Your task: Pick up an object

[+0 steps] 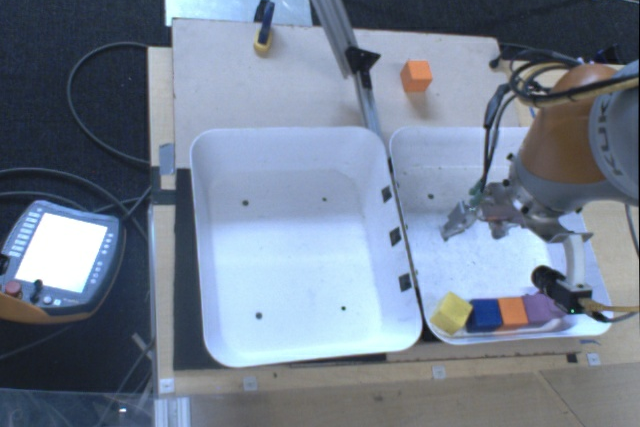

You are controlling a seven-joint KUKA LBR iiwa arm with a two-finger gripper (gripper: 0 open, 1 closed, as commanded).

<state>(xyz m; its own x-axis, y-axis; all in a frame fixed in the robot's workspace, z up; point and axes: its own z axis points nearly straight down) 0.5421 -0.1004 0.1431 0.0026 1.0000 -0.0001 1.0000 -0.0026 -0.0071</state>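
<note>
While low (bin's front), blocks (497, 313) below end effector (478, 215).

Four blocks (497, 313) along right bin's (430, 155) near wall

A pale bench (300, 75) filled mid-frame, bearing two white bins side by side, the left bin (210, 245) and right bin (440, 150), an orange cube (417, 75) at upper right, and a yellow-and-blue clamp (264, 27) at upper left.
</note>
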